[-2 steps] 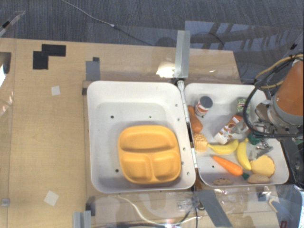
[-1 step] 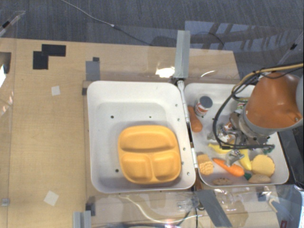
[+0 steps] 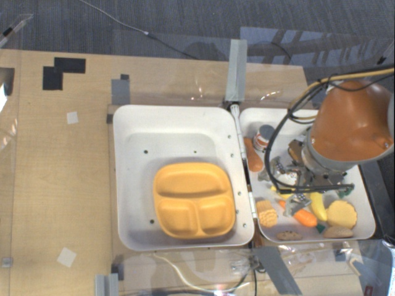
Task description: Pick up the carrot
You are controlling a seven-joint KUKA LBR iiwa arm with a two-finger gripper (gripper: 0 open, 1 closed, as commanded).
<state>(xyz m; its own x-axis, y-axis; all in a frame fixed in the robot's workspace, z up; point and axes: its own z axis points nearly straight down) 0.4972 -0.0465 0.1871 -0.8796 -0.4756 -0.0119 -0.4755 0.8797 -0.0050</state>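
Note:
The carrot (image 3: pixel 304 217) is a small orange piece with a green tip, lying near the front of the right bin (image 3: pixel 368 222). My gripper (image 3: pixel 294 192) hangs low over that bin, just behind and slightly left of the carrot. The arm's orange band and grey wrist cover much of the bin's rear right. I see nothing held in the gripper.
Around the carrot lie a yellow banana (image 3: pixel 318 207), a yellow round fruit (image 3: pixel 342 214), a brown piece (image 3: pixel 337 231), a corn cob (image 3: pixel 266 213) and a cookie (image 3: pixel 288 234). A sausage (image 3: pixel 253 155) and a can (image 3: pixel 265 135) sit further back. The left bin (image 3: pixel 133 134) holds a yellow divided tray (image 3: pixel 193 199).

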